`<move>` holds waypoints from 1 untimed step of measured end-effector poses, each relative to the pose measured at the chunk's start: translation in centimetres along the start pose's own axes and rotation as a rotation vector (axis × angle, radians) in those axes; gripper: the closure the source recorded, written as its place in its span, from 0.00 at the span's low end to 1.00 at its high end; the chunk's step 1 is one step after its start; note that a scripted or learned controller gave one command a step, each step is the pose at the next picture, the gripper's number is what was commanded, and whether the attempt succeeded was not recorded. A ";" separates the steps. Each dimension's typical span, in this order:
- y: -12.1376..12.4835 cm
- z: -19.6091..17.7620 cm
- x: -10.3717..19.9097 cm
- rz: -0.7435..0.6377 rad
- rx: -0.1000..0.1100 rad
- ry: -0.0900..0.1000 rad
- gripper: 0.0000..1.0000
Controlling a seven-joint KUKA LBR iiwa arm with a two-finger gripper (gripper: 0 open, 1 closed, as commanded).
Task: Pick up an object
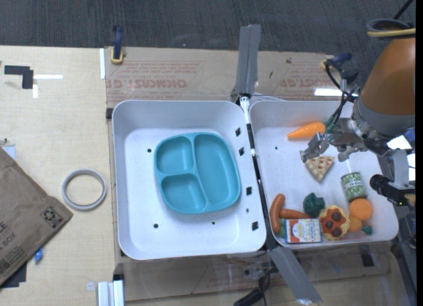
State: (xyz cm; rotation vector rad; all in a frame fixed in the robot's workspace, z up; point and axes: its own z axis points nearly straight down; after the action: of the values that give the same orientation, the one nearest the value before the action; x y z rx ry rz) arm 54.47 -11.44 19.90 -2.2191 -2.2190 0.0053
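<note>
one pizza slice (320,166) just below gripper (316,147)

Two bins sat side by side on the table (59,119). In the left bin (132,166) lay a divided plate (197,172). The right bin (277,129) held a carrot (307,131) at the back, a pizza slice (320,166) just before it, a can (352,185) to its right, and a sausage (276,211), a carton (303,230) and an orange (360,209) along the front. A tape roll (84,188) lay on the table left of the bins.

Even bright overhead light, soft shadows inside left bin (125,186) walls, mild glare on its rim; overall slightly soft, low-res.
</note>
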 end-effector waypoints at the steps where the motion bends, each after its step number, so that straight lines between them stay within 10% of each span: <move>1: 7.0 10.7 -3.5 -0.063 -0.006 -0.002 0.00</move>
State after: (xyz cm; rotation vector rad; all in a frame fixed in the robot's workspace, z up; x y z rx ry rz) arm 61.41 -14.99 9.18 -2.1517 -2.2914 0.0004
